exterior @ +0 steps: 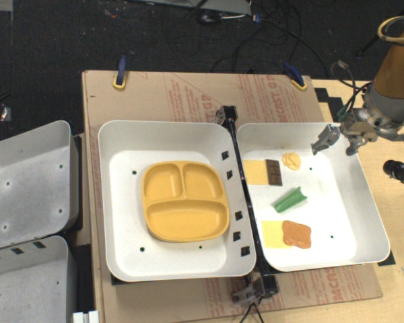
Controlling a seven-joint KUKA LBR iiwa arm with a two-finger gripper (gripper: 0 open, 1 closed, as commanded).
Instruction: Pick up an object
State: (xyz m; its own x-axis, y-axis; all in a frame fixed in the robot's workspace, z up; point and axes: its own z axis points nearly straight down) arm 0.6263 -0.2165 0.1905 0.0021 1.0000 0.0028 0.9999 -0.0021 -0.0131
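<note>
The right bin (363, 200) holds several small items: a yellow slice with a brown bar on it (264, 172), a small yellow-orange round piece (291, 161), a green stick (289, 200), and an orange-brown lump (296, 233) on a yellow square (272, 234). My gripper (340, 140) hangs over the bin's far right corner, above and to the right of the round piece. Its two fingers stand apart with nothing between them.
The left bin (114, 200) carries a yellow divided plate (186, 201). A black divider (239, 194) runs between the bins. Grey trays (27, 180) lie off the bench to the left. Cables cross the floor behind.
</note>
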